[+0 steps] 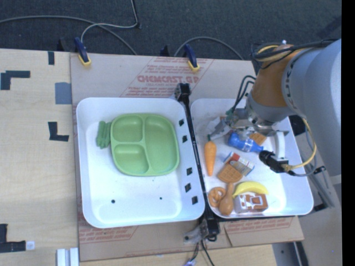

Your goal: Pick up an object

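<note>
We've got the claw (244,131) low over the blue bottle (244,143), right of frame, lining up a grab; can't tell its state.

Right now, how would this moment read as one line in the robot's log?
arm: over right bin | fingers: above blue object, grasp unclear | carrot, banana: in bin | green tray: left bin
</note>
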`<control>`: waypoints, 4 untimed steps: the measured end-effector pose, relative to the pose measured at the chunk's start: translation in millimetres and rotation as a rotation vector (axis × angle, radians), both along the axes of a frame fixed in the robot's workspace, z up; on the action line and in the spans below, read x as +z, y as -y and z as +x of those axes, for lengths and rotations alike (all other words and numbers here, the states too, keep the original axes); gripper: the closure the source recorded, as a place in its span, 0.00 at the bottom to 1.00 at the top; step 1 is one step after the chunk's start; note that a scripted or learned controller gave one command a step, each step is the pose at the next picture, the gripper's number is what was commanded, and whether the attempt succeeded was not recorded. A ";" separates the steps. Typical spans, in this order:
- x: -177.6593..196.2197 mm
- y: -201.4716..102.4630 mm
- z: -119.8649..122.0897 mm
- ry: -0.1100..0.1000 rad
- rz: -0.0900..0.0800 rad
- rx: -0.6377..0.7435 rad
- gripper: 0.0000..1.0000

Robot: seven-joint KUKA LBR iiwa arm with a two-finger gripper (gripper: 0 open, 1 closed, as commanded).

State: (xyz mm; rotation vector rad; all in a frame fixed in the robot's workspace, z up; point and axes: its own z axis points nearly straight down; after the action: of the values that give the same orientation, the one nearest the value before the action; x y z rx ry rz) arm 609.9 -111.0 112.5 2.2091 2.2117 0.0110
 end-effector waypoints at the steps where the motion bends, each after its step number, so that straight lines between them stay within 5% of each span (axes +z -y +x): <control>1: -24.2 33.4 43.2 -0.049 0.022 0.000 0.00; 2: -24.5 33.6 51.5 -0.070 0.025 -0.003 0.00; 4: -24.0 28.7 51.5 -0.063 0.012 -0.009 0.00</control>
State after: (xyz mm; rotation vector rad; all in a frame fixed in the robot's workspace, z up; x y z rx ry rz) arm 661.3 -139.7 88.5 2.2561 2.2393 -0.0455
